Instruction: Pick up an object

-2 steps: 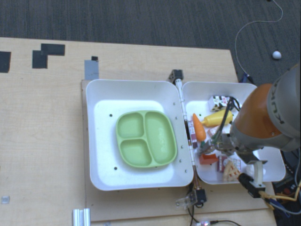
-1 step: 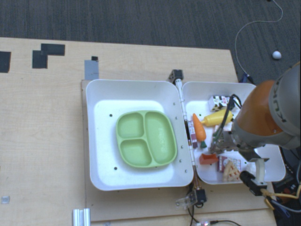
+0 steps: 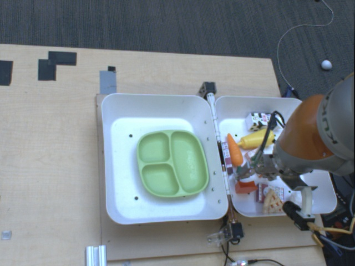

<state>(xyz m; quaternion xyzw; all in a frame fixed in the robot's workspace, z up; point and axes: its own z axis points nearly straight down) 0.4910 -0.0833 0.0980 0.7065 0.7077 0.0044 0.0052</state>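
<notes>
Now: arm over right bin | jaws state unreadable | carrot, banana by bin's left wall | green plate mid left bin

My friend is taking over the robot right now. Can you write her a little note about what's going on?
Gripper: low over the right white bin, among the toys; fingers too hidden to judge.
Things: orange plastic carrot, yellow banana-shaped toy, small red block and tan wedge-shaped toy all lie in that bin. Light green divided plate sits in the left white bin.
Done: nothing visibly lifted.
Left: grasp one toy and raise it.
</notes>
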